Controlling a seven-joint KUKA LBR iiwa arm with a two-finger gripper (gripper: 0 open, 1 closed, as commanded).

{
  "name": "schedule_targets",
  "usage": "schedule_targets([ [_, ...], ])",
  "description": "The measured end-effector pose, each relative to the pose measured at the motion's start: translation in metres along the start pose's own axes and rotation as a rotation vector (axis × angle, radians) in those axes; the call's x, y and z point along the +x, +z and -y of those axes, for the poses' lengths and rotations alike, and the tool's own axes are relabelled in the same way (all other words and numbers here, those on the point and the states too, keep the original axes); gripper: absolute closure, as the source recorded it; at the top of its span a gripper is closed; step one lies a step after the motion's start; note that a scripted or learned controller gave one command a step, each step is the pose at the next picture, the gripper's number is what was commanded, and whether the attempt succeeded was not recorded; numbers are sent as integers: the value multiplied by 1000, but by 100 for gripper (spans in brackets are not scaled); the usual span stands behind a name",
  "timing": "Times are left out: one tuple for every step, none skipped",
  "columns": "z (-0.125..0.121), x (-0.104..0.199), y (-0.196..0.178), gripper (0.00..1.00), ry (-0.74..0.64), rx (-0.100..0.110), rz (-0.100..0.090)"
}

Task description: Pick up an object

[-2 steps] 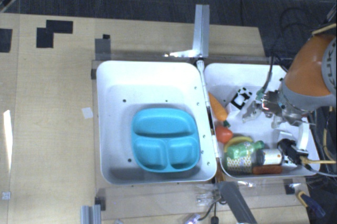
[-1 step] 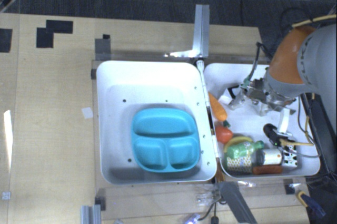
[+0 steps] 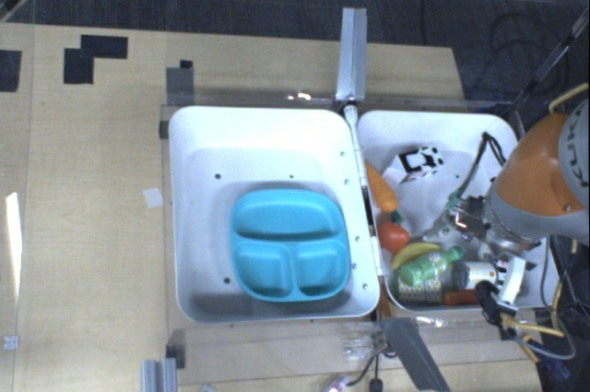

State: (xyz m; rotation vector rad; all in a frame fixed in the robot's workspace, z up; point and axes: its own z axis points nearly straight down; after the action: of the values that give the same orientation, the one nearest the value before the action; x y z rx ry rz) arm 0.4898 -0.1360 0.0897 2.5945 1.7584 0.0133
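Toward the near right of the right bin [image 3: 426, 201], your jaws are hanging just right of the green bottle [image 3: 429, 268], with the banana [image 3: 415, 250] touching it; you cannot tell whether they are apart or together.

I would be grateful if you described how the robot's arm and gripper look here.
The arm is thick and rounded, grey at the wrist, with a broad orange band above it. The gripper is a small cluster of silver and dark parts. A thin black cable loops away from it.
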Motion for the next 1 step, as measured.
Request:
schedule_targets([
  [-8, -13, 0, 0, 30, 5, -11],
])
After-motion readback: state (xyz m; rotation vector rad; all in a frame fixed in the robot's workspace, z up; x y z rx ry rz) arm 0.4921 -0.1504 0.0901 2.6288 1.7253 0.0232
